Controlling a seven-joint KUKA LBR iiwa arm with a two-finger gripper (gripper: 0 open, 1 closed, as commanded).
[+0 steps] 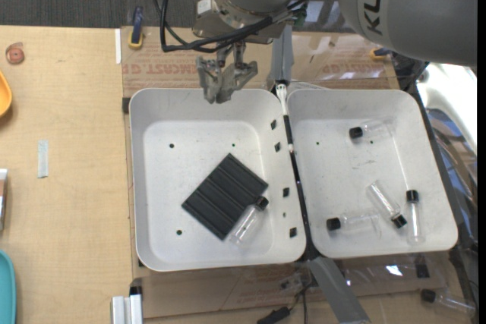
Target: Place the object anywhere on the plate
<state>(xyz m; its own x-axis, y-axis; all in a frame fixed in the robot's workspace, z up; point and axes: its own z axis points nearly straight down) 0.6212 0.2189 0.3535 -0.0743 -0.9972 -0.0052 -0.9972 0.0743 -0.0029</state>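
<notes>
A black ribbed plate [225, 195] lies tilted in the middle of the left bin [152, 163]. A clear vial with a black cap [248, 220] lies against the plate's lower right edge, its cap [262, 202] touching the plate's corner. My gripper [228, 86] hangs over the back rim of the left bin, well apart from the plate and the vial. It is open, with nothing between its fingers.
The right bin [425, 163] holds several more clear vials with black caps, one near the back [368, 131] and the others at the front right [383, 205]. Cables loop around the arm above the bins. A wooden bench top lies to the left.
</notes>
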